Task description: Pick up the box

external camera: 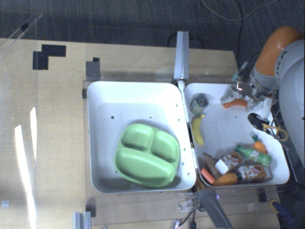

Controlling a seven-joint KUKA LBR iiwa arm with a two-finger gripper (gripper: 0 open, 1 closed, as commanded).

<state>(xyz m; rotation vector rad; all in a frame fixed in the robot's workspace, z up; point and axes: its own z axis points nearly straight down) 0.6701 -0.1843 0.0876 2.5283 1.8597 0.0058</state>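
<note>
Box (250, 171) lies untouched among the clutter well below my claw (248, 95), whose grip I cannot tell, so I judge the pick not begun.

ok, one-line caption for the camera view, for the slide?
Arm at right bin's far corner; box lies among clutter at its near edge; green tray in left bin.
</note>
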